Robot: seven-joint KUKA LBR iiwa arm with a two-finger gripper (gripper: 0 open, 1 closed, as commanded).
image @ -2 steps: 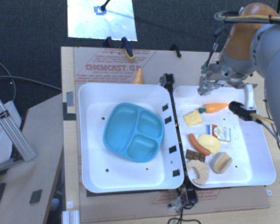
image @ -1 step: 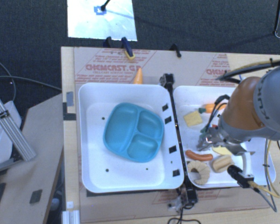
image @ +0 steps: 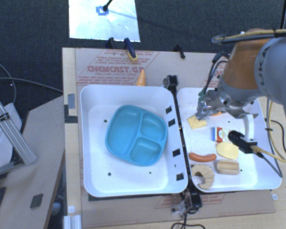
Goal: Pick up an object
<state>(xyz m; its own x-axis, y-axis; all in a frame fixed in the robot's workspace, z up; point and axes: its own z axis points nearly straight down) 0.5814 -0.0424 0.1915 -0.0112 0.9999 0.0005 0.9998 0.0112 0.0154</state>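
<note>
My gripper [image: 203,109] hangs low over the back left part of the right bin [image: 266,168]. Its tip is right above a flat yellow cheese wedge [image: 197,123]; I cannot see whether it touches the wedge. Further forward in the same bin lie a small red, white and blue box [image: 219,134], a pale yellow half-round piece [image: 227,150], a red sausage [image: 202,157], a tan bread loaf [image: 227,167] and a ridged tan pastry [image: 203,175]. A bit of orange [image: 216,112] peeks out beside the gripper.
The left bin [image: 97,175] holds a blue divided plate [image: 136,134]. An orange cone [image: 141,78] stands on the cardboard behind the bins. The grey arm [image: 257,66] covers the right bin's back right corner.
</note>
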